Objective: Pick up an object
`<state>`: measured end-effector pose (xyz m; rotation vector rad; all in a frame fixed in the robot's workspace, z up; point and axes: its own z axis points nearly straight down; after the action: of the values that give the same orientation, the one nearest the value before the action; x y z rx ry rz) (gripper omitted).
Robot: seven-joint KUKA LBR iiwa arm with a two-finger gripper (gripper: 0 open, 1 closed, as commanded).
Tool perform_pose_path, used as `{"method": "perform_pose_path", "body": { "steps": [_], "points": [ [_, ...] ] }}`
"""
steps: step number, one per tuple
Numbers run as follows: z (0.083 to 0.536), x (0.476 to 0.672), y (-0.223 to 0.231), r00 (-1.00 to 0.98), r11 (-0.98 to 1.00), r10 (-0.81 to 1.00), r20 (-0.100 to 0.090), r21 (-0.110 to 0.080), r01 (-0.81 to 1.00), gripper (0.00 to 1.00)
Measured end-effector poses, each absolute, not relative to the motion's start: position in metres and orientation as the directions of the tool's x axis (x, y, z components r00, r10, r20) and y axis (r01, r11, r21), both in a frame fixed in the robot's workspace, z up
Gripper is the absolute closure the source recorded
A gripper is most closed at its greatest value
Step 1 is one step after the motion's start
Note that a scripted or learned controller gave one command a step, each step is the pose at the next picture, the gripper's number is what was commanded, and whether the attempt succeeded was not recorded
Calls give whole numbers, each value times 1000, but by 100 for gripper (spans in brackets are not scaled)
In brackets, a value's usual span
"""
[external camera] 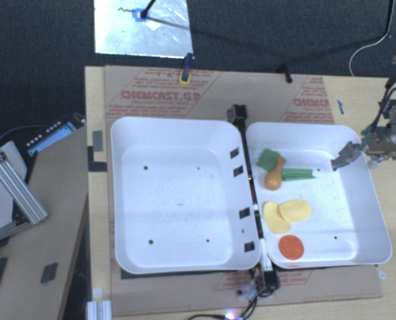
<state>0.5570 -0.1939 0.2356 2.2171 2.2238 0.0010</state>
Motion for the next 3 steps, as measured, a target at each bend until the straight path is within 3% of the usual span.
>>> {"method": "perform_pose_path", "body": {
  "steps": [1,2,3],
  "points": [
    [247,558,-194,-7,7,1000,-1,5,1000,100],
    [80,536,-165,-2,2,1000,4,-8,1000,100],
    [84,561,-83,-12,12,1000,4,3,1000,100]
  ]
}}
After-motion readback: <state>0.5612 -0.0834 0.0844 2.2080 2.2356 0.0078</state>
